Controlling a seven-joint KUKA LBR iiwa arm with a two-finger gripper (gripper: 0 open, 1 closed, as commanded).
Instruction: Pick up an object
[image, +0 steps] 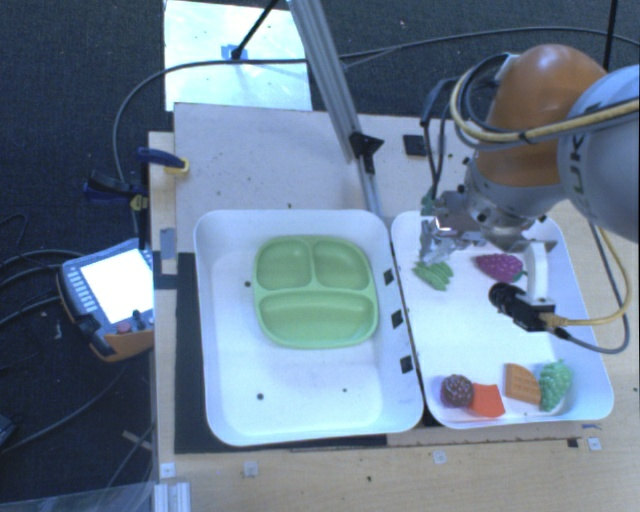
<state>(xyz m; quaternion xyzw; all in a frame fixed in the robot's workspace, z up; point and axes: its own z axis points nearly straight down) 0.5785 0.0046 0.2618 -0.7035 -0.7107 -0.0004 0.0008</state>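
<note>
Green toy vegetable (434, 274): small, leafy, ridged; lies on the floor of the right bin (590, 330), near its upper left corner, not yet lifted. Gripper (436, 247): directly above it, fingertips at or just over it; whether open or closed cannot be told. Judged stage: descent or grasp, with pickup outstanding. Nearby: purple grapes (499, 266). Along the bin's lower edge: brown ball (457, 390), orange wedge (488, 400), cracker (521, 384), green broccoli (556, 382). Left bin (230, 330): green divided plate (314, 292).

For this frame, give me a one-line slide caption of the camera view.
KUKA arm's gripper poised over a small green item in the right bin; green divided plate in the left bin.
</note>
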